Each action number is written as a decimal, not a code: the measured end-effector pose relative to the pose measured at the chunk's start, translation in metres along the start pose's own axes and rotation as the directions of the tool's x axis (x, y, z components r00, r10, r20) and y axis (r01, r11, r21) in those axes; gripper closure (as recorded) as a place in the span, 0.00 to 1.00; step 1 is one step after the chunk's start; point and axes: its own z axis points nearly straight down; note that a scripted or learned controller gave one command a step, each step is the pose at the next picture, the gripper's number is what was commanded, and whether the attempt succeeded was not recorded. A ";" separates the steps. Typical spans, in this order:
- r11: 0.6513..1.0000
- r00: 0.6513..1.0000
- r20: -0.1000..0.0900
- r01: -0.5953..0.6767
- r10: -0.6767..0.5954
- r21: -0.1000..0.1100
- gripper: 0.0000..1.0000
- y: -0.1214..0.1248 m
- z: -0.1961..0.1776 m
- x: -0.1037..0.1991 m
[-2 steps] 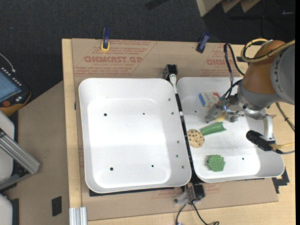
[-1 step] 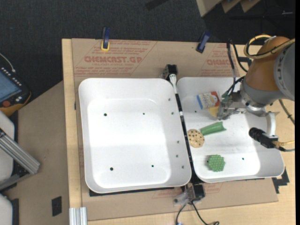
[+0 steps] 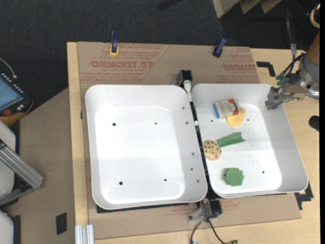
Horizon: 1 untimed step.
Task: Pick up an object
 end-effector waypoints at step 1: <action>1.000 1.000 0.003 0.000 0.000 -0.005 1.00 -0.023 -0.148 -0.027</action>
